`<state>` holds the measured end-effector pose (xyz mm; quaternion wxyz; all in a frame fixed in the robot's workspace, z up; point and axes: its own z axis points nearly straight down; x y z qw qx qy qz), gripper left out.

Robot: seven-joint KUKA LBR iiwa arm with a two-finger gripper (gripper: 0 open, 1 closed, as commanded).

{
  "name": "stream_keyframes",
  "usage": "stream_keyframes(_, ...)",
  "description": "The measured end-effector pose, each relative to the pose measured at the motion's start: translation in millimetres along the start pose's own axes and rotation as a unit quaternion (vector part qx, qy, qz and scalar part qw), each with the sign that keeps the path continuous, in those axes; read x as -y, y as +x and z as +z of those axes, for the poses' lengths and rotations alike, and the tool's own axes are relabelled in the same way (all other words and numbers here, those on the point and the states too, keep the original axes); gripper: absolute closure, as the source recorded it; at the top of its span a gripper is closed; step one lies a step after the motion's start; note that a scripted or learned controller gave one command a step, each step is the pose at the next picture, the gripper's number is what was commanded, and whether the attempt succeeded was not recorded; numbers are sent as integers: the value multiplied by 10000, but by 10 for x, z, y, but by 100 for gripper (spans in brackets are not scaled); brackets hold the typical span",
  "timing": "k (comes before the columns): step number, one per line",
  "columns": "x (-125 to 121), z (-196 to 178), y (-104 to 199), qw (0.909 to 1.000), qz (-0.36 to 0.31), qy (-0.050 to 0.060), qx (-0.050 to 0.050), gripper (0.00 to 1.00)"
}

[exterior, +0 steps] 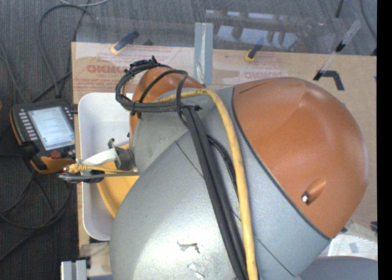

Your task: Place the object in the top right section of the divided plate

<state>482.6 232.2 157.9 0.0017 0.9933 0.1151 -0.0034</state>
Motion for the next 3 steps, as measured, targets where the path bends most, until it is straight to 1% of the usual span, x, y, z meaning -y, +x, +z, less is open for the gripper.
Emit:
stream_keyframes(1,70,644,74,9999,86,70,-120,0)
stream_keyframes(2,69,646,74,9999,86,73,-117,0)
stream_keyframes(3,-174,649,361,9999,66,140,-65,0)
